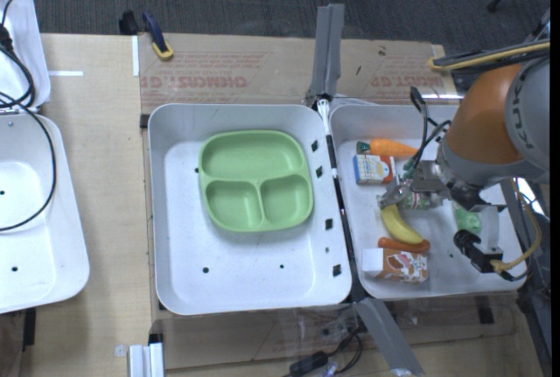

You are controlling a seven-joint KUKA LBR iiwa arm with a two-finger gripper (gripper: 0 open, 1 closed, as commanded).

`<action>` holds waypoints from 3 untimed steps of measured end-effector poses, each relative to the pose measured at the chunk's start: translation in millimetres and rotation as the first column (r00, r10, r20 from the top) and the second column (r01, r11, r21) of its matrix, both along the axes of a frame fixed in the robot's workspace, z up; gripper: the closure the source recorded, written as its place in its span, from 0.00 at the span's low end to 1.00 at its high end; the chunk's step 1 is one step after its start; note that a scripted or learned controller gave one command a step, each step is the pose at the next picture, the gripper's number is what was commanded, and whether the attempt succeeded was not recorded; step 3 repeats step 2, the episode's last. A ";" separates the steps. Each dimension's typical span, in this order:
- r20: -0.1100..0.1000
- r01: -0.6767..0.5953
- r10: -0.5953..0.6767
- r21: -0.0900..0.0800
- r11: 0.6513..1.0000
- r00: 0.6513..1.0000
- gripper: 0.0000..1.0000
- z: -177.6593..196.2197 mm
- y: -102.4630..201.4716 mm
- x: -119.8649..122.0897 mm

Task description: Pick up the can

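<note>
We are hovering the pincer (404, 194) over the right bin (437, 283), beside the banana (399, 225); pincer state: cannot tell. Next: locating the can.

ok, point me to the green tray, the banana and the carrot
green tray (256, 180), camera view, centre divider.
banana (400, 226), camera view, mid-body.
carrot (393, 147), camera view, middle of its orange body.

Inverted red print on cardboard (229, 69), unreadable
</note>
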State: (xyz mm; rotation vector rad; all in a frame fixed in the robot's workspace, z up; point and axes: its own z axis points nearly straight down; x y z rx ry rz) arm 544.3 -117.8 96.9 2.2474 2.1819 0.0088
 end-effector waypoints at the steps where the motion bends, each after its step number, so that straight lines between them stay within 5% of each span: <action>1: 0.001 0.004 -0.004 -0.001 1.000 1.000 1.00 8.8 -1.4 0.5; 2: -0.013 0.104 -0.104 0.001 0.995 0.995 1.00 101.0 59.2 21.7; 3: -0.013 0.104 -0.104 0.001 0.995 0.995 1.00 101.0 59.2 21.7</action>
